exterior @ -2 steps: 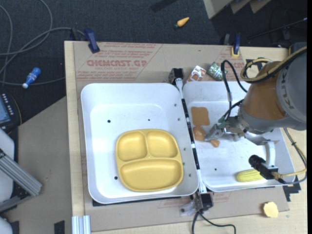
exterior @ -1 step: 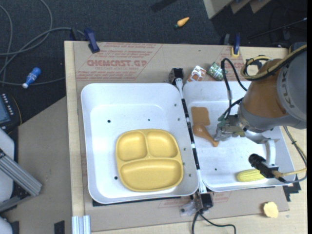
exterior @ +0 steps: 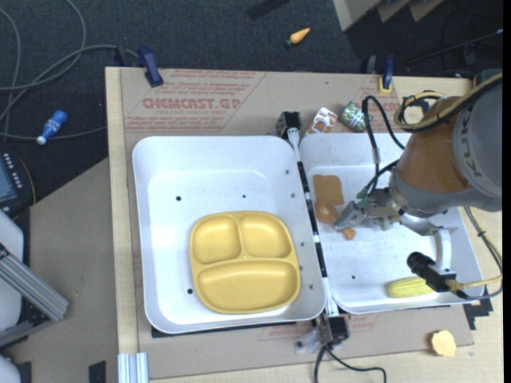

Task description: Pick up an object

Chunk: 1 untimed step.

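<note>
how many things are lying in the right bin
4 that I can make out: a brown flat piece near the bin's left wall, a rounded brown lump just below it, a small orange bit under the gripper, and corn at the front. The arm may hide more.

A single fixed camera looks down at a slant from above the bench [exterior: 200,98], far enough to take in both white bins [exterior: 160,166], surrounding dark floor [exterior: 64,22], and the arm [exterior: 447,162] entering from the right.

Arm [exterior: 447,158] reaching left, hand [exterior: 351,214] low
</note>
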### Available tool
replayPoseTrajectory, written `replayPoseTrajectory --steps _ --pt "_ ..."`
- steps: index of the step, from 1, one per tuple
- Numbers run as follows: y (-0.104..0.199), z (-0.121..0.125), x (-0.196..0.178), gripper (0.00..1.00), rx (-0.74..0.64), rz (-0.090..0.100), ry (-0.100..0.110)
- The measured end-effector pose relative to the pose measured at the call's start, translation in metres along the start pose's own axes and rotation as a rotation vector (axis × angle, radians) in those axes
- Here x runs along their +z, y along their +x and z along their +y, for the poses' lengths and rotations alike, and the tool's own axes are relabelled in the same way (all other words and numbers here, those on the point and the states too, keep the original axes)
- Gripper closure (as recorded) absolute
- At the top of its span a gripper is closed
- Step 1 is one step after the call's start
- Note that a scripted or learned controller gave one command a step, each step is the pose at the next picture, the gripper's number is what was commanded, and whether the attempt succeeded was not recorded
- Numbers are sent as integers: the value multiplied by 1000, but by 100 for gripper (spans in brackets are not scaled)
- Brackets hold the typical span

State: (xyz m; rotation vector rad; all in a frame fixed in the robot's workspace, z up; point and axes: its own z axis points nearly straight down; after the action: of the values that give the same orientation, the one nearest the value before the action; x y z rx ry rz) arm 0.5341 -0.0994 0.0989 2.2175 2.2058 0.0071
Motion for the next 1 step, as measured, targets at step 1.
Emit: replayPoseTrajectory --steps 1 --pt "8 -4 15 0 -5 8 17"
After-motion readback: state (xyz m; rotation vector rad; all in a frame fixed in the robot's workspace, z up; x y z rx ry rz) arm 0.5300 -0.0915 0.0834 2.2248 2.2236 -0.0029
